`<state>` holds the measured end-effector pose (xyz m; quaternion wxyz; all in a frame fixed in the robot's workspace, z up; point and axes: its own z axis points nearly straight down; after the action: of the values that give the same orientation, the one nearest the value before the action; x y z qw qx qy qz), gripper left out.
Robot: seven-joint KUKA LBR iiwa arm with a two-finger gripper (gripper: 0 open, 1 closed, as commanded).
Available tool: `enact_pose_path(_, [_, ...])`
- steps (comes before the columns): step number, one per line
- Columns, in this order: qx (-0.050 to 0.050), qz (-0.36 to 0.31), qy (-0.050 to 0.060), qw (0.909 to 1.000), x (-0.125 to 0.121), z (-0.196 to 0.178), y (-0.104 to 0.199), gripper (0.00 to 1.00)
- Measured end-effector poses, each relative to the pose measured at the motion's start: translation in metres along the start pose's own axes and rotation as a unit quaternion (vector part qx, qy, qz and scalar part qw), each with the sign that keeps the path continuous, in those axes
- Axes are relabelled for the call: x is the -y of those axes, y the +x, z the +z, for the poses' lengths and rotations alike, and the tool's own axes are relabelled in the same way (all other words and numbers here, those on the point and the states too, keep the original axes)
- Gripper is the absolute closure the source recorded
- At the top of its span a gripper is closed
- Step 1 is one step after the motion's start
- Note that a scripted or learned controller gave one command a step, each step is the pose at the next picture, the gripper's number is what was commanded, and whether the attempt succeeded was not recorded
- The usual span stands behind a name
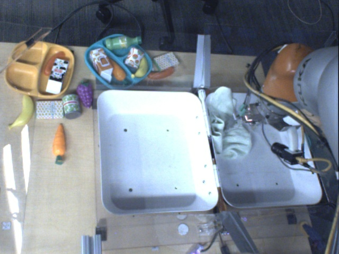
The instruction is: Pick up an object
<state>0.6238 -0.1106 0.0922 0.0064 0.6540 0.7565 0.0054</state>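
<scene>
- Nearest the camera, the front rims of two shallow white bins lie side by side on the table point(58, 205); the left bin point(153, 152) shows a bare floor with a few small dark dots.
- In the right bin point(265, 187), a crumpled pale cloth point(229, 126) lies against the left wall, toward the back half.
- The claw point(248, 116) sits just right of the cloth, at its edge; cables and the wrist crowd it, so I cannot tell whether it is released or clenched, nor whether it has any cloth.
- The grey arm point(312, 83) with its orange band point(283, 70) hangs over the right bin's back right part.
- Left of the bins, a toy carrot point(59, 142) lies on the table, a banana point(22, 112) farther back.
- Beyond, a yellow tray point(32, 73) and a blue tray point(100, 75) hold toy foods.
</scene>
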Motion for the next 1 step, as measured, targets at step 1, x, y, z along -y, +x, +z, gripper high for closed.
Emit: enact_pose_path(1, [0.001, 0.026, 0.002, 0.9996, -0.0484, 0.0019, -0.0063, 0.0])
